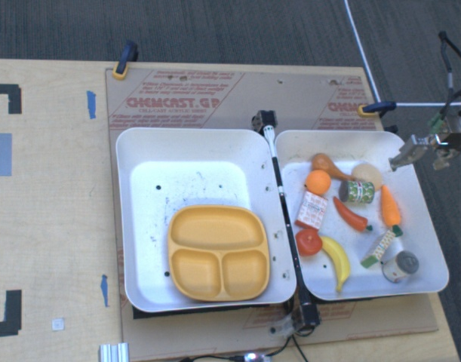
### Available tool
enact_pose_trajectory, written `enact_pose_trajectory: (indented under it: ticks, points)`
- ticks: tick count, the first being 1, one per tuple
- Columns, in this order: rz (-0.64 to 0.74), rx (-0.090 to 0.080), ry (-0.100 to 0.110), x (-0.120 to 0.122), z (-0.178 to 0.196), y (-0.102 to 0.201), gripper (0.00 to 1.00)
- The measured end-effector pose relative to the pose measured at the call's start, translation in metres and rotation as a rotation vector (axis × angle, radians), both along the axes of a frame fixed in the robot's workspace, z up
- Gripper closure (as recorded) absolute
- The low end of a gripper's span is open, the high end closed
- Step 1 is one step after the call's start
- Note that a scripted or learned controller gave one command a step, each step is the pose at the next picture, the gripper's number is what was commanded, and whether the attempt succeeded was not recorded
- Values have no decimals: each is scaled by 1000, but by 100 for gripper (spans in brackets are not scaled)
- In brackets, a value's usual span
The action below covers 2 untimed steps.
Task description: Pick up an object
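Observation:
The right bin (434,262) holds several toy foods: an orange (318,182), a brown drumstick (330,165), a green can (359,193), a carrot (390,207), a red chili pepper (351,215), a small red and white carton (313,210), a tomato (308,241), a banana (337,261) and a grey round tin (401,265). My gripper (420,148) shows as grey metal parts at the bin's far right corner, above its rim and up and to the right of the carrot. Nothing is seen in it.
The left bin (139,202) carries a yellow divided plate (219,251) in its near half. A black bar with a clamp (265,121) runs between the bins. Orange clamps (124,60) pin the board at the back. A thin white pole (358,40) slants across the upper right.

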<state>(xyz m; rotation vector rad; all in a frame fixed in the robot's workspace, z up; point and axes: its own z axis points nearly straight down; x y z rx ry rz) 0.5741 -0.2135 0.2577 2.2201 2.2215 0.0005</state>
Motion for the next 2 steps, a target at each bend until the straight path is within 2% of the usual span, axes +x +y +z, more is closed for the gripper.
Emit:
enact_pose_trajectory:
  ticks: [1,2]
  points:
    - [-1,1,2,2,-134,4,0]
    - [1,1,0,6,-172,51,0]
